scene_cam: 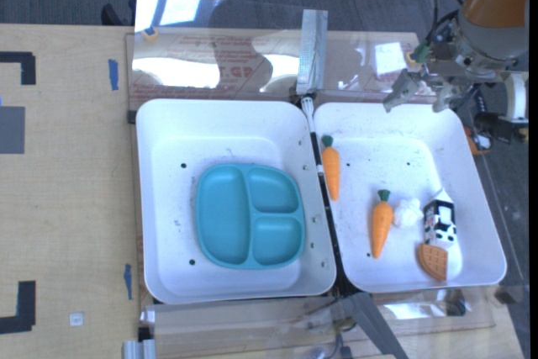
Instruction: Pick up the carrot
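Gripper point(418, 102) sits over the top rim of the right bin point(483, 206), at its far right corner, fingers spread apart with nothing between them. Two carrots lie in that bin, both well apart from the gripper and nearer the camera. The first carrot point(331, 169) lies along the bin's left wall, just beside the divider between the bins, below and to the left of the gripper. The second carrot point(382, 223) lies mid-bin, lower still, roughly under the gripper's left finger line. Both are orange, tapered, with a small green top pointing toward the far side and the tip toward the near side; the second one tilts slightly. The arm's upper part is cut off by the top-right frame edge, and wrist cabling clutters the fingertips, so their outline is hard to read. A white fluffy lump point(408, 213) touches the second carrot's right side. Beside it are a black-and-white cow-print item point(440, 221) and a waffle-like piece point(433, 261); what they are is unclear. The left bin point(160, 181) holds a teal divided plate point(250, 214).
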{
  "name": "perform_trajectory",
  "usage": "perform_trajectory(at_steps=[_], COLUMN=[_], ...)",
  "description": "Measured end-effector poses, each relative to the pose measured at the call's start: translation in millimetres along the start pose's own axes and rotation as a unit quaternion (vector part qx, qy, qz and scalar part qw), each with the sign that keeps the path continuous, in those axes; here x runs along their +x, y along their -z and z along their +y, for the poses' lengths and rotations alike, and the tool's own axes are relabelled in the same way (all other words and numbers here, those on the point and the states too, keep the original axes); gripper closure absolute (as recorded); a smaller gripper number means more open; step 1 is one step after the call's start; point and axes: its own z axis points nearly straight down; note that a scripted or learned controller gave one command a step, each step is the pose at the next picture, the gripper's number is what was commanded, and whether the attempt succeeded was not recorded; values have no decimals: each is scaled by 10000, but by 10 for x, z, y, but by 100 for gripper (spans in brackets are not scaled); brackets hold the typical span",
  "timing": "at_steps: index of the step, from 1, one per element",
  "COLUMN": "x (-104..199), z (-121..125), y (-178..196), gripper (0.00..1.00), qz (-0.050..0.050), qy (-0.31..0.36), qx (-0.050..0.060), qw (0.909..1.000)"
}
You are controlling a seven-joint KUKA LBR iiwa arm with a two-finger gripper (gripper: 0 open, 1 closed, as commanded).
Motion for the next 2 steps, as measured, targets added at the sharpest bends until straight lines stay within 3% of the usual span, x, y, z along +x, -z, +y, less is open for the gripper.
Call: perform_trajectory(at_steps=[1,2], x=[381,48], z=[-628,-1218], y=[-722,-1191], gripper=[0,0], qz=[2,0], qy=[-648,-565], qx=[29,25], qw=[9979,9984])
